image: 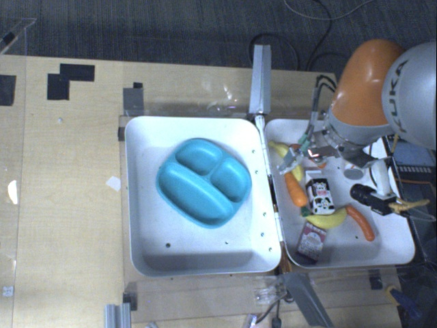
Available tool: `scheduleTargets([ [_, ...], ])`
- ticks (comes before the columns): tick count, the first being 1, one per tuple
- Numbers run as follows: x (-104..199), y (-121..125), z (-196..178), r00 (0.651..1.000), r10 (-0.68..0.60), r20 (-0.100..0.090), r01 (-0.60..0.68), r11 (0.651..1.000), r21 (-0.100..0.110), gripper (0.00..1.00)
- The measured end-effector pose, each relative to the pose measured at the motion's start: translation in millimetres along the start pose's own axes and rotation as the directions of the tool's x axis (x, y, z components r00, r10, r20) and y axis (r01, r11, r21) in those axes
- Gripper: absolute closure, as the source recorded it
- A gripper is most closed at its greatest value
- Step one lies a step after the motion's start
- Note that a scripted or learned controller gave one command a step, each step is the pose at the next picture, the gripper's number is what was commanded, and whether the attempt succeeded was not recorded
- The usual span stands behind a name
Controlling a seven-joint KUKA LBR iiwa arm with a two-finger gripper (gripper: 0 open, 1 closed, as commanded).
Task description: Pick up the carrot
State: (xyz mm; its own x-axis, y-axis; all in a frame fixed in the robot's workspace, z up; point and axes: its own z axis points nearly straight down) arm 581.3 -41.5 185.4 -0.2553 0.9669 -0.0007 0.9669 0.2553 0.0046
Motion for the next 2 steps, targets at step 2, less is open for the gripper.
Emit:
scheduleTargets([
  [2, 0, -49, -127, 0.968, -0.25, 0.003, 0.25, 0.968, -0.003, 0.0],
])
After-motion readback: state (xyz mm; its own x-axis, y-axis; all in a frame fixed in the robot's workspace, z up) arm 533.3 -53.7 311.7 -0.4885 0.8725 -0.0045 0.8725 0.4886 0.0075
